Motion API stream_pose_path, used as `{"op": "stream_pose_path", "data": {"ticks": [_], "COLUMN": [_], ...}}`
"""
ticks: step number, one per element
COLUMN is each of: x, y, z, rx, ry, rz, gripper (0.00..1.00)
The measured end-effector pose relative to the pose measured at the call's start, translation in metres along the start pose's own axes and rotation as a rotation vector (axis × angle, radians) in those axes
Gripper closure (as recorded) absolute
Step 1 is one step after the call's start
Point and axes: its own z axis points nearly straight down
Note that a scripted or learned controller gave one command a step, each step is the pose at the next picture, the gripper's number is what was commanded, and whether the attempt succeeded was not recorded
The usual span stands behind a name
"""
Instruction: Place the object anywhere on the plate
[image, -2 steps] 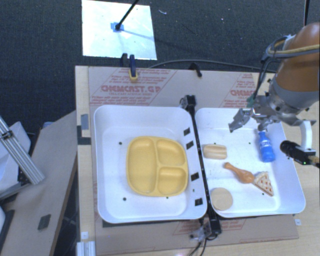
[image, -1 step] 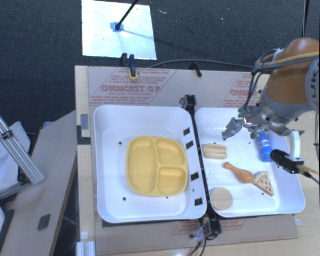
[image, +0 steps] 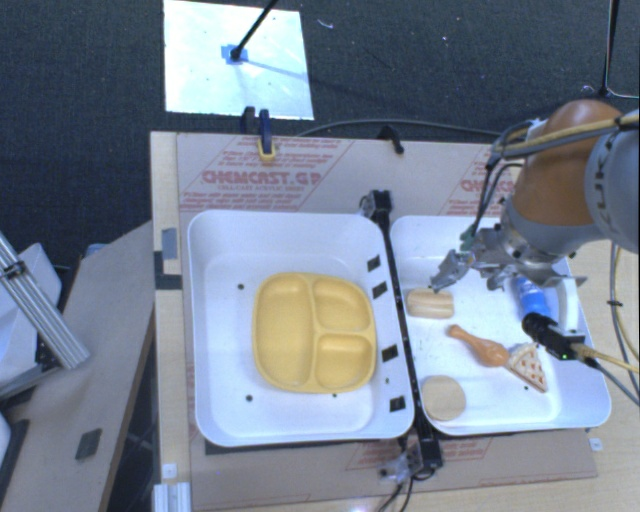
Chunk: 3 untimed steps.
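Note:
A yellow plate (image: 315, 332) with three compartments lies in the left bin (image: 225, 400). My gripper (image: 450, 271) hangs over the right bin (image: 590, 405), just above and to the right of a pale beige bread roll (image: 430, 304) that lies by that bin's left wall. I see nothing held in the gripper. The arm's orange band (image: 560, 170) rises behind it.
The right bin also holds an orange-brown drumstick (image: 478, 347), a pizza slice (image: 530, 367), a round tan biscuit (image: 444, 397) near the front and a blue bottle (image: 530, 298) under the wrist. A black divider (image: 392, 300) runs between the bins.

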Motion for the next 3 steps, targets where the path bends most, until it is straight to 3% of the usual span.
{"op": "stream_pose_path", "data": {"ticks": [1, 2, 3], "x": [-0.008, -0.008, -0.001], "y": [0.004, 0.005, 0.0], "z": [0.046, 0.033, -0.016], "rx": [0.0, -0.004, -0.005], "ry": [0.0, -0.001, -0.001], "rz": [0.0, -0.001, -0.002], "gripper": [0.0, 1.0, 1.0]}}
